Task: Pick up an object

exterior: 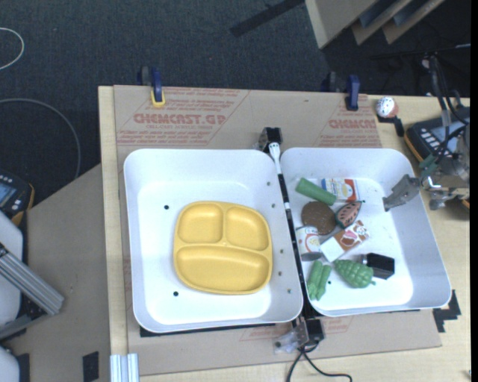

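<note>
Clearly we have the end effector poised over the right bin's upper right edge, its grip state impossible to tell. Outward to its left and lower lies the clutter: brown disc, green pepper, black block.

Dark carpet surrounds the counter I am watching from the overhead camera.

From my remote station I see a brown board printed with red lettering lying on the pale wooden counter, pinned at its far edge by two blue clamps. A thin white cable loops across the carpet at left. Light wooden furniture stands at top right, and aluminium framing angles in at lower left. The lighting is even and soft.
</note>
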